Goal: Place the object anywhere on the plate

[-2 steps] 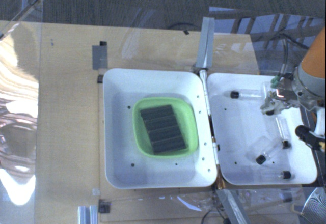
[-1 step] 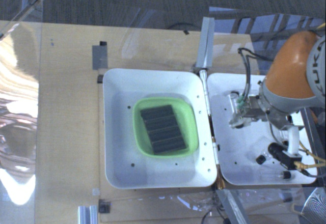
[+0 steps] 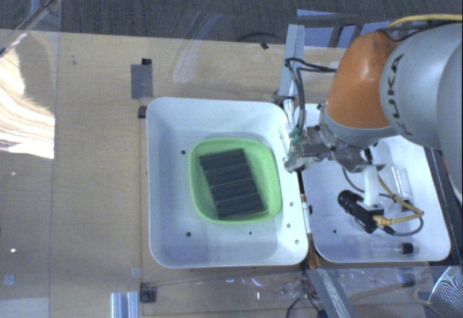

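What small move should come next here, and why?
Probably lift the arm up and away and stop. The dark ridged object already lies flat on the green plate in the left bin, so the placing looks done.

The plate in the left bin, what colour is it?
Light green plate, seen in the camera view, with a dark ridged object on it.

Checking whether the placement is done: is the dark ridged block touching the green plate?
Touching. The camera view shows the dark ridged block lying flat inside the green plate, whose rim rings it on all sides, in the left white bin.
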